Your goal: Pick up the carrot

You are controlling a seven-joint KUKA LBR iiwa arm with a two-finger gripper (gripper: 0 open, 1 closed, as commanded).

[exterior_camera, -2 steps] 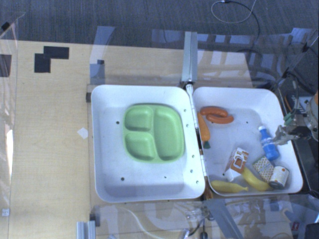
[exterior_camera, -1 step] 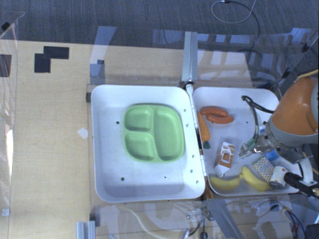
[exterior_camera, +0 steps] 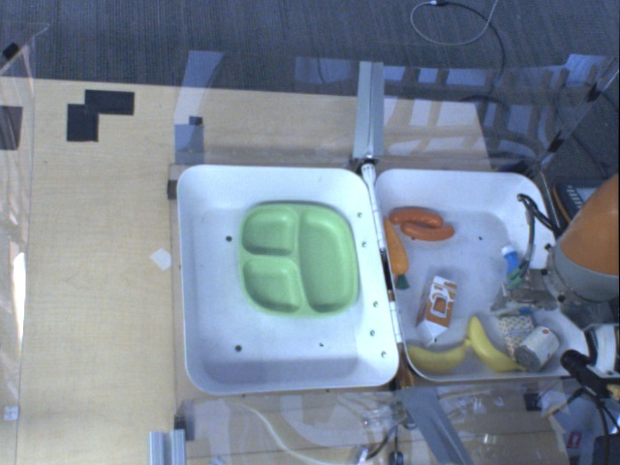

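**Carrot lies along the left wall of the right bin, arm at the far right edge**

Two shallow white bins with rounded corners sit side by side on a pale wood-grain bench (exterior_camera: 97, 289), split by a thin metal divider. The left bin (exterior_camera: 208, 347) is smooth moulded plastic and bears a soft green plate (exterior_camera: 297, 258) with three compartments: two smaller ones on the left and one long one on the right, all with rounded rims.

The right bin (exterior_camera: 475, 197) holds the clutter. The carrot (exterior_camera: 395, 251) is a slim orange taper, matte in finish, lying lengthwise just beside the bin's left wall with a dark stub at its lower end. Near its upper end, two glossy reddish-orange sausages (exterior_camera: 422, 224) lie side by side, nearly crosswise. Below the carrot rests a small white carton (exterior_camera: 440, 305) printed in brown, tilted. Two curved yellow bananas (exterior_camera: 465, 353) sit along the bin's lower wall, their ends close together. A grey cylindrical can (exterior_camera: 535, 345) lies on its side at the lower right corner.

The arm enters from the right, its orange band (exterior_camera: 593, 231) a smooth dome over the grey wrist. The gripper (exterior_camera: 518, 284) hangs over the bin's right side, well apart from the carrot; it is small and tangled with cables here, so how its jaws stand I cannot tell.
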